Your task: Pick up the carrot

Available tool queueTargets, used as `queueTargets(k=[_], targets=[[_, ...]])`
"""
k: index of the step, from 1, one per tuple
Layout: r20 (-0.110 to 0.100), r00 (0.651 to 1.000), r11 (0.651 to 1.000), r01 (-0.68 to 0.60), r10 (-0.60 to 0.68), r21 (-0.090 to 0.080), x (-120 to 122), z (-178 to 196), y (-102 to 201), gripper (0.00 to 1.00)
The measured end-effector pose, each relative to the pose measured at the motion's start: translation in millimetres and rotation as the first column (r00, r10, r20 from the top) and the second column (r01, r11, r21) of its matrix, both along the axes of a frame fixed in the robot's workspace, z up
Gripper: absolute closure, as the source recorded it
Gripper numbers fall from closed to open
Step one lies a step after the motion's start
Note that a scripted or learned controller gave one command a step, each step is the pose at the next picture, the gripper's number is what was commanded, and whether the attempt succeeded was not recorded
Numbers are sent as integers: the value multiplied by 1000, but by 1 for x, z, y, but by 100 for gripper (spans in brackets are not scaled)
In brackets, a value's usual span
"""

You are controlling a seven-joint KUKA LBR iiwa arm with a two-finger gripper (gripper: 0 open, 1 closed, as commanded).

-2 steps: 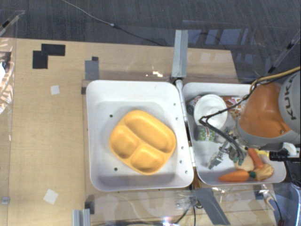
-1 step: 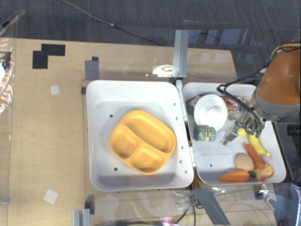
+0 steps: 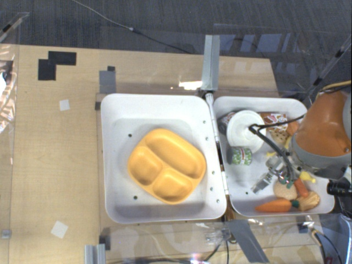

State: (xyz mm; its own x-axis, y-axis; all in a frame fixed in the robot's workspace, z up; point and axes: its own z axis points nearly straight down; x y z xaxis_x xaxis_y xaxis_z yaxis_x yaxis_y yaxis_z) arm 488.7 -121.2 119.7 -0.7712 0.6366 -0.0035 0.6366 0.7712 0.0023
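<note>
The carrot [image 3: 273,205], orange with a small green top at its right end, lies flat along the front wall of the right bin [image 3: 242,202]. My gripper [image 3: 266,180] hangs low in the same bin, just above and slightly left of the carrot, pointing down-left. Nothing shows between its tips. The orange wrist band [image 3: 324,128] and grey arm cover the bin's right side.
The right bin also holds a white cup [image 3: 245,130], a green-labelled can [image 3: 240,156], a round biscuit [image 3: 285,191], a small orange-red piece [image 3: 301,188], a bread-like item [image 3: 309,201] and a packet [image 3: 275,120]. In the left bin [image 3: 118,120] lies a yellow divided plate [image 3: 166,164].
</note>
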Motion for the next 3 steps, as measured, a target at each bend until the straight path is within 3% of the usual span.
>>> queueTargets(k=[1, 2, 3], targets=[[9, 997, 997, 80, -80, -1, 2, -30, 30, 0], [7, 964, 964, 266, -266, 2, 8, 57, 2, 0], [12, 932, 932, 362, -362, 4, 3, -30, 21, 0]])
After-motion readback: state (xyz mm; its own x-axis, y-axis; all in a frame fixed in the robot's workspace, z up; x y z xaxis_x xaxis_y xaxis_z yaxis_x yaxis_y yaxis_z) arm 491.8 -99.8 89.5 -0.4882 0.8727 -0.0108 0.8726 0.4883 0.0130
